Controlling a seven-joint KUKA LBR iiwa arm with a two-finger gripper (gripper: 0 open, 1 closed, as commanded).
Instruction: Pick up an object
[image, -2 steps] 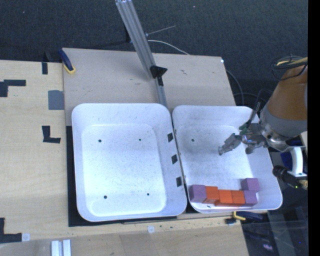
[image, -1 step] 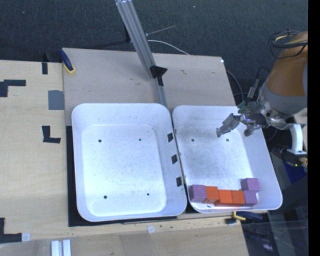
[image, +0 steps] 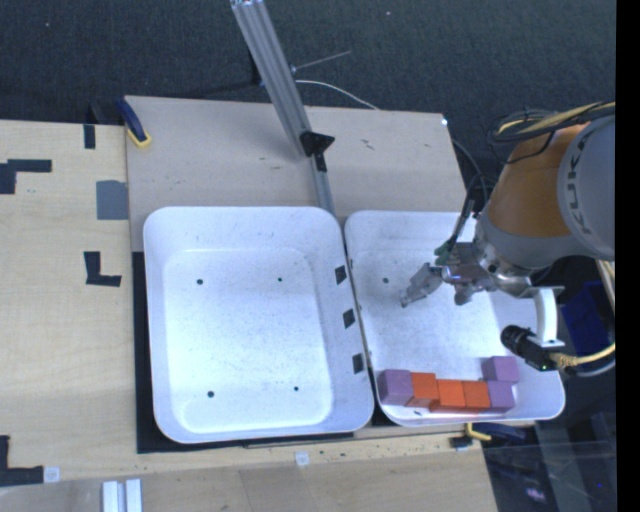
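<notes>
Hovering over the bare middle of the shallow white plastic right bin (image: 400, 235), the grey two-finger gripper (image: 420, 290) on the grey-and-orange arm (image: 545, 200); finger spread too small to tell, nothing visibly between them. Judging by this, searching or approaching, not yet grasping. Lying in a row against that bin's near wall: purple blocks (image: 397, 384) and orange blocks (image: 455, 392), well apart from the gripper. Calling next for travelling toward that row and descending. Crowding the blocks: the bin wall. Sitting just beside, the shallow white left bin (image: 160, 240).

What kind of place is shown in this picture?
Probably a robotics lab test bench: a robot arm reaches over two white bins on a wooden bench, and purple and orange blocks lie in the right bin.
</notes>
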